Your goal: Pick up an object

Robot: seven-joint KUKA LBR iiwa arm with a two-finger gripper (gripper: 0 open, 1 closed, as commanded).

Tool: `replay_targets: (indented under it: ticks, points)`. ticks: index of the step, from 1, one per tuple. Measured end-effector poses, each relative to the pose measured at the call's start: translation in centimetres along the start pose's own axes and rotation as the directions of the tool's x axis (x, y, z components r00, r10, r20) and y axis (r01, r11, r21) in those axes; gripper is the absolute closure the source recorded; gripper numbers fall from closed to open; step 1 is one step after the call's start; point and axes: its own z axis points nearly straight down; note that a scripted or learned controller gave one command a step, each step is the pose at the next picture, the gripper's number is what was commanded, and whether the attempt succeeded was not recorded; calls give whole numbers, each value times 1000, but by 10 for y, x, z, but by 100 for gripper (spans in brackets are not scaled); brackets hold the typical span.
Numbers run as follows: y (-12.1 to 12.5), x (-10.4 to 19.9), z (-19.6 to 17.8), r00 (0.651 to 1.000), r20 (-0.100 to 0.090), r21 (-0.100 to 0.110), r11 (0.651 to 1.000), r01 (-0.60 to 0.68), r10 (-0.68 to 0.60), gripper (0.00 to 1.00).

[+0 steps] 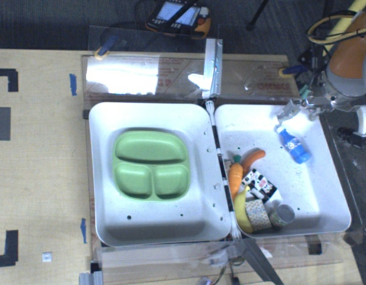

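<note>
Two white bins side by side on the desk (40,159). Landmark: the right bin (325,177). The arm (349,70), grey with an orange band, sits over that bin's far right corner; the hand (302,107) hangs just inside the far rim, cannot tell whether it is open or closed. Blue-and-clear bottle (293,144) lies tilted in the bin's far right part, directly below the hand; contact unclear. Along the bin's left wall, near side: orange carrot (236,178), a second orange piece (255,157) just behind it, yellow banana (242,214) at the near left corner, a black-and-white patterned item (259,184), a small grey can (282,214), all clustered, touching. Left of the right bin, the left bin (106,123) holds a green divided tray (151,163)
</note>
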Motion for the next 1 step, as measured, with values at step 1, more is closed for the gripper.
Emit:
replay_targets:
  ticks: [1]
  points:
    - [0,0,0,1000,0,0,1000,8,-8,0]
